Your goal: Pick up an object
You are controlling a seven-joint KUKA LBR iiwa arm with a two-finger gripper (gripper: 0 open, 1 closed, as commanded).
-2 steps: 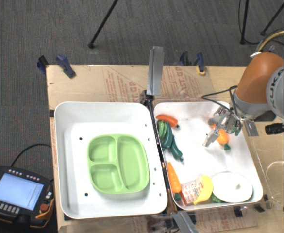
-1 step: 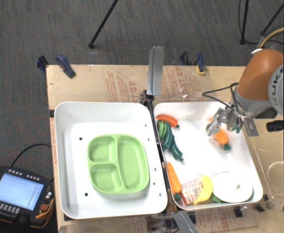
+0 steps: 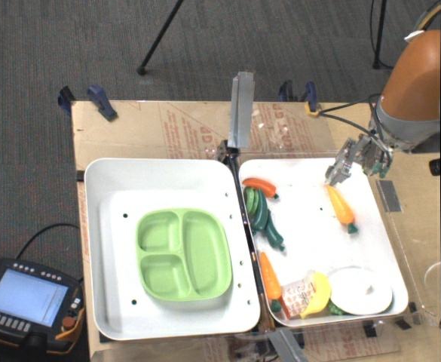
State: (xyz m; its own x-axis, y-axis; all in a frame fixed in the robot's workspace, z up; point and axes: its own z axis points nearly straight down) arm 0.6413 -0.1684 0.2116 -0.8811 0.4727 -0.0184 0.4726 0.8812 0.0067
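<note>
My gripper [image 3: 356, 172] hangs over the far right corner of the right bin [image 3: 310, 225], open, with nothing between its fingers. Just below it an orange carrot [image 3: 341, 205] with a green stem end lies on the bin floor, apart from the fingertips. Along the bin's left wall lie a red-orange pepper [image 3: 259, 185], dark green vegetables [image 3: 261, 216] and a second carrot [image 3: 269, 276]. At the near edge sit a red-and-white packet [image 3: 299, 296], a yellow piece [image 3: 320, 292] and a white round plate [image 3: 361, 290].
The left bin [image 3: 111, 202] holds a light green divided plate [image 3: 183, 254]. A grey upright post [image 3: 240, 111] stands behind the seam between the bins. A teach pendant [image 3: 28, 302] lies at the lower left, off the bench.
</note>
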